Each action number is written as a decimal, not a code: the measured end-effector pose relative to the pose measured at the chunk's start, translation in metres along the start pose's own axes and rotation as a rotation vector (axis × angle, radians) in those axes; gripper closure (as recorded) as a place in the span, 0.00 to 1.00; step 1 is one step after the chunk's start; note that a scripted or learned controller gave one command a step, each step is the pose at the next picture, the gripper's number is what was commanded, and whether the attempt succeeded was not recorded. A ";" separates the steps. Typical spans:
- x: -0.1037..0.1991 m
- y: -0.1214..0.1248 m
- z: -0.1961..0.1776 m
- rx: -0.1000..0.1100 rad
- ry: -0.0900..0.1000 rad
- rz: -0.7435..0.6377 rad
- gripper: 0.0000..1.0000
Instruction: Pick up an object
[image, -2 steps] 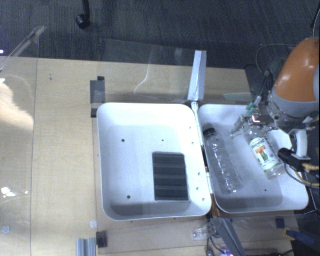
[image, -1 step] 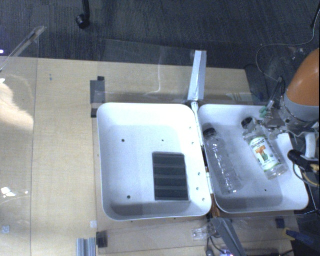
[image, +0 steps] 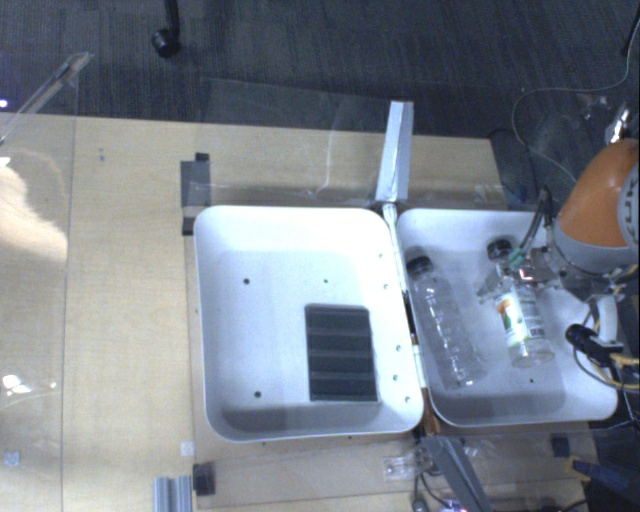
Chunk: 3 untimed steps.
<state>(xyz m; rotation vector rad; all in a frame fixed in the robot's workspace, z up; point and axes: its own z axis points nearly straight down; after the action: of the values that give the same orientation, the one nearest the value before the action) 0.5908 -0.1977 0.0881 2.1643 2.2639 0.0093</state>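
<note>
Two clear bottles in the right bin, claw low over the one with the label

Taking the right bin (image: 590, 395) as landmark: to its left, touching wall to wall, sits the left bin (image: 215, 300), with a dark ribbed block (image: 340, 352) on its floor. Inside the right bin, along its left wall, lies a clear plastic bottle (image: 442, 328), dark cap toward the far rim. Nearer the bin's middle lies a second clear bottle (image: 519, 322), with a green and orange label. Both look light, thin-walled, smooth and free to roll, so the best hold is probably across the body near the middle. Above this labelled bottle's far end is the claw (image: 527, 265), close to or touching it; how far it is parted I cannot tell.
</note>
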 end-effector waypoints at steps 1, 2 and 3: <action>0.007 -0.012 -0.001 0.000 0.000 -0.012 0.00; -0.001 -0.032 -0.001 0.000 0.000 -0.027 0.00; -0.002 -0.043 -0.002 -0.003 0.000 -0.152 0.00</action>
<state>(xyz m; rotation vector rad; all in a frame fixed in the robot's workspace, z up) 0.5483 -0.2015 0.0892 1.9844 2.4200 0.0115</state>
